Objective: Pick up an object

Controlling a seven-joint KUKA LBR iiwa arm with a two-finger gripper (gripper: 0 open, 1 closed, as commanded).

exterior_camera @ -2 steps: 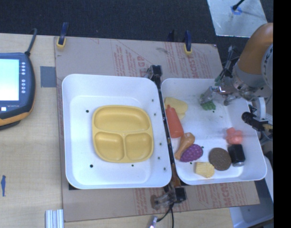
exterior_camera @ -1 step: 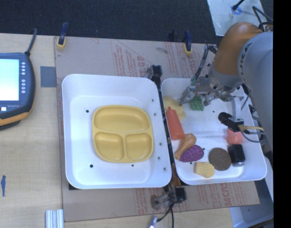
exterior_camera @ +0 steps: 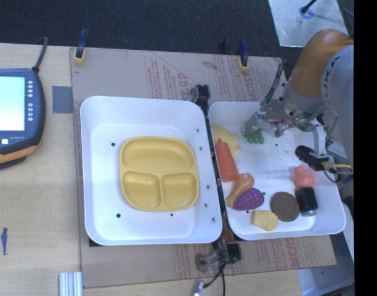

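Observation:
My gripper (exterior_camera: pixel 255 127) hangs over the far part of the right bin (exterior_camera: pixel 327 227), reaching in from the right. Directly at its tip lies a small green toy (exterior_camera: pixel 255 137), touching or nearly touching it. Whether the toy is gripped is not visible. Along the bin's left side lie a pale yellow piece (exterior_camera: pixel 226 135), a red-orange carrot (exterior_camera: pixel 225 159), an orange drumstick (exterior_camera: pixel 239 187) and purple grapes (exterior_camera: pixel 249 199). Near the front sit a yellow cheese wedge (exterior_camera: pixel 264 219), a brown round cookie (exterior_camera: pixel 285 206), a black block (exterior_camera: pixel 306 200) and a pink piece (exterior_camera: pixel 304 176).
The left bin (exterior_camera: pixel 96 165) holds a yellow divided plate (exterior_camera: pixel 159 172). A handheld control pendant (exterior_camera: pixel 13 113) lies at the bench's far left. The grey arm with its orange band (exterior_camera: pixel 318 60) leans over the right bin's far right corner. Clamps stand along the bench's back edge.

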